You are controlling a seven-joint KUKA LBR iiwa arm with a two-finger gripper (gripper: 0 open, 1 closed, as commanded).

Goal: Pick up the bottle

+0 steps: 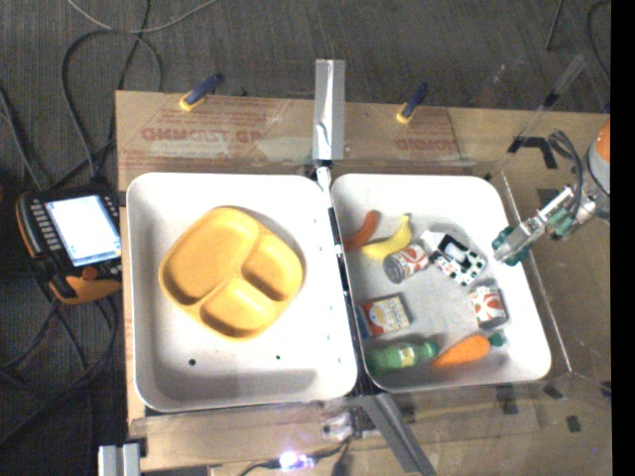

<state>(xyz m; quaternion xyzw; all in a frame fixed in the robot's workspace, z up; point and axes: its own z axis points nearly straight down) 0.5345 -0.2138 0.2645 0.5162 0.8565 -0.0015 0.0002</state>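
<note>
Camera view: gripper blurred near right bin's rim; bottle unobscured.

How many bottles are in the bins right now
1. A green plastic bottle with a yellow cap lies on its side near the front of the right white bin, beside the orange carrot.

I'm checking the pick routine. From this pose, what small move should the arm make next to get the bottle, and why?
Probably shift the gripper across the bin toward its near edge, to hang over the green bottle. The gripper sits at the right bin's far right rim, well away from the bottle, which lies on its side beside the carrot.
</note>
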